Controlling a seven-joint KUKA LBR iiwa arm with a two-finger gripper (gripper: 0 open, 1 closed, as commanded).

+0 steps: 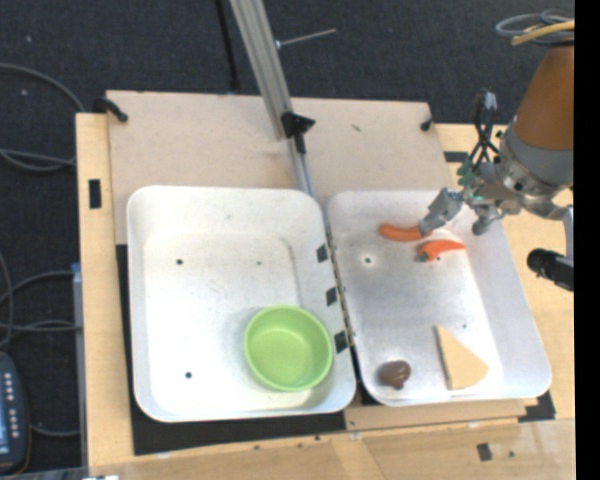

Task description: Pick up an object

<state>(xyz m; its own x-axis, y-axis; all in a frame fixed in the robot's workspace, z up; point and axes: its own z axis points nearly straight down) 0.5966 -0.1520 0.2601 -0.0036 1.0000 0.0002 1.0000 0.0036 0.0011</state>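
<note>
My gripper [463, 217] hangs over the back of the right bin [500, 298], its two fingers spread apart and open with nothing between them. Just in front of and below the fingertips lie two small orange pieces: a longish one [400, 233] to the left and a redder one [440, 250] nearer the gripper. A tan wedge [460, 360] and a small brown ball [394, 373] rest near the right bin's front edge. A green bowl [288, 346] sits in the front right of the left bin [180, 268].
A slanted metal pole [270, 68] rises from behind the bins, near the divide between them. The grey and orange arm [545, 128] comes in from the right edge. Cables lie on the dark floor at the left.
</note>
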